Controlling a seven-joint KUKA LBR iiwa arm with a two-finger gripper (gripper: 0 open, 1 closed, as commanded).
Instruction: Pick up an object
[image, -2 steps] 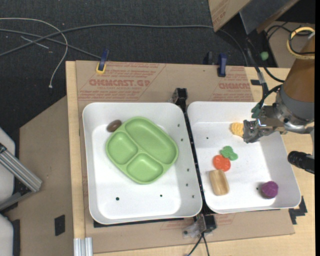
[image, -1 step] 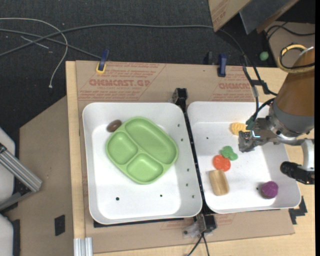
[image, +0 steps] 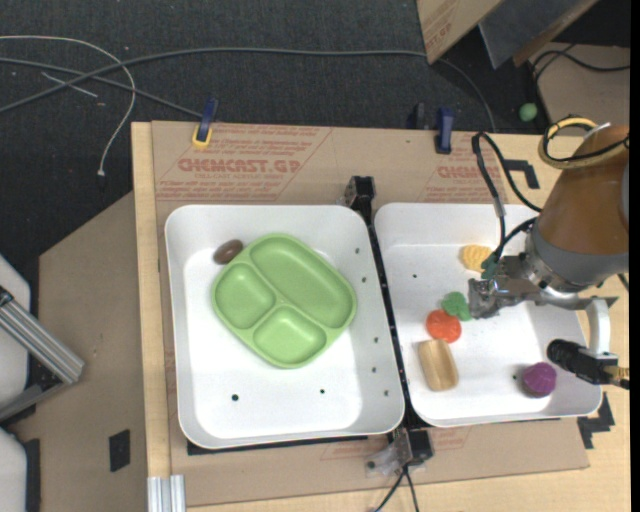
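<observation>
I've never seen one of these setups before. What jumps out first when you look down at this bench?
The big green divided plate lying in the left bin catches the eye first, with a small brown piece at its upper left edge. In the right bin, the arm's gripper hangs over a scatter of small toy foods: yellow, green, orange-red, tan and purple.

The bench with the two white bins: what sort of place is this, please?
Probably a robotics lab test bench, not a home. A robot arm reaches over a white bin of small toy foods, cardboard is clamped under the bins, and loose cables lie on the dark floor.
</observation>
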